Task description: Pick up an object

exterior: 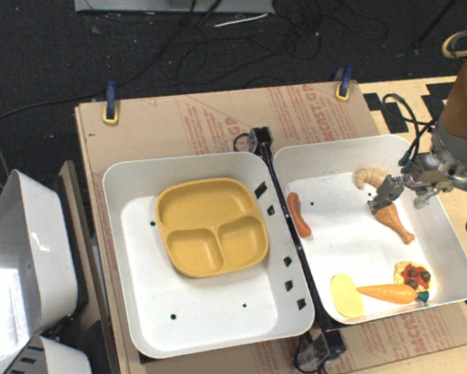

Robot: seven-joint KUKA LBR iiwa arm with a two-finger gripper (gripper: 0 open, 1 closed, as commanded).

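Gripper (383,196) hangs low over the right bin (451,224), dark fingers close together, nothing between them. Its tips sit at the top of a glossy brown drumstick (395,222), just beside a pale curled croissant (370,176). Nearer front: smooth orange carrot (385,293), flat yellow disc (345,294). Left bin (133,260) carries a divided yellow plate (213,226).

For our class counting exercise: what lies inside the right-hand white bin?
Inside the right bin: a hot dog, croissant, drumstick, yellow disc, carrot and pizza slice. The carrot covers part of the disc.
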